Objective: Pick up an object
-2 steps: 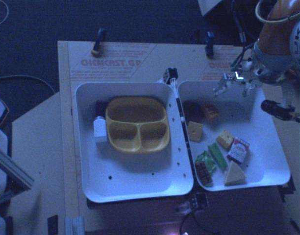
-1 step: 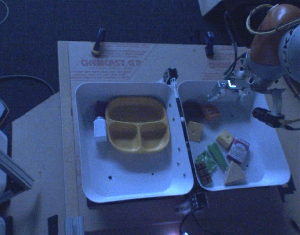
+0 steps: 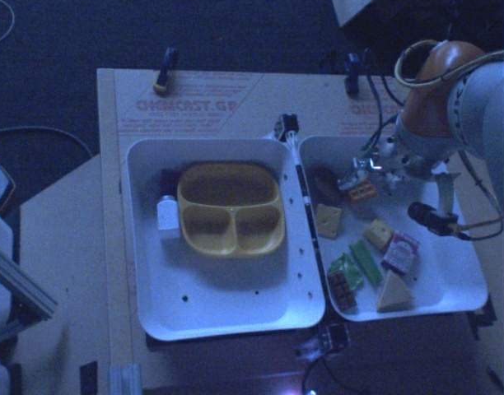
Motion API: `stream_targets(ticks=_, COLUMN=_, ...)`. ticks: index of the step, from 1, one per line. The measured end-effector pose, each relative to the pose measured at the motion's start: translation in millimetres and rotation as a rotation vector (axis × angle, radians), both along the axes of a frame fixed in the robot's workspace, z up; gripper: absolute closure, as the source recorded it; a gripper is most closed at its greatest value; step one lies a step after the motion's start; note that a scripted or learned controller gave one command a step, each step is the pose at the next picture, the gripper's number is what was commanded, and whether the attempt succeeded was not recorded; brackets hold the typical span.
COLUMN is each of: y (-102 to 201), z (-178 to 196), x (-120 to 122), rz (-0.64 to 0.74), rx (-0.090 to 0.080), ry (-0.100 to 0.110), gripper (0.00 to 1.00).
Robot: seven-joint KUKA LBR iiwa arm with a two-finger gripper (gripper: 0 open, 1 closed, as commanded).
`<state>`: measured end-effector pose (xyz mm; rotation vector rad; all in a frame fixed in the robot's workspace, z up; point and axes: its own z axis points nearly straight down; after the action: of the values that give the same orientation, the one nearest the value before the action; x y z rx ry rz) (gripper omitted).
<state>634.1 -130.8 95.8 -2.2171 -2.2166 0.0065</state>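
The gripper hangs low over the far part of the right bin; dim blue light hides whether it is spread or closed, so I cannot tell. Just under and slightly nearer than it lies a small orange block, flat and boxy, its long axis running roughly left to right. It looks like the likeliest pick. To the gripper's left sits a dark rounded lump. Nearer the camera lie a pale cheese cube, a green strip, a pink carton and a tan wedge. Well off to the left, the other bin holds a glossy yellow divided tray and a small white bottle.
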Motion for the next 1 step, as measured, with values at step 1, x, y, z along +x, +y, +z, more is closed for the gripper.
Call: stream_targets(ticks=1, y=0.1, z=-8.1, x=1.5, rz=0.000, rx=-0.001, ry=-0.008, gripper=0.00)
